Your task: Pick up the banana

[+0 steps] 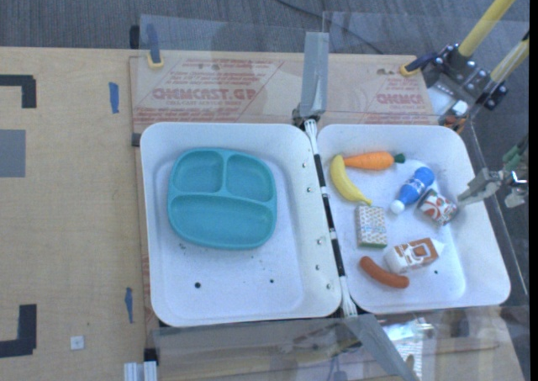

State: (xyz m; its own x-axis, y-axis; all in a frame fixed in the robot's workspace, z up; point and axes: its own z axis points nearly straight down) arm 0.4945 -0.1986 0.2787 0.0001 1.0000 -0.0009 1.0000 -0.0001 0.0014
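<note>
Reaching for the curved yellow plastic banana [345, 182], well left of the gripper [472, 192], risks knocking the red-and-white can [437, 208] just beside it. I cannot tell how wide the gripper is set.

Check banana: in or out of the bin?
In. The banana lies flat in the right bin, near its left wall, just under the carrot.

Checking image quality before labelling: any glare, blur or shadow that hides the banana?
Camera view: the banana is evenly lit and sharp, casting almost no shadow; faint glare on the clear panels at the right bin; the pincer looks slightly soft.
</note>
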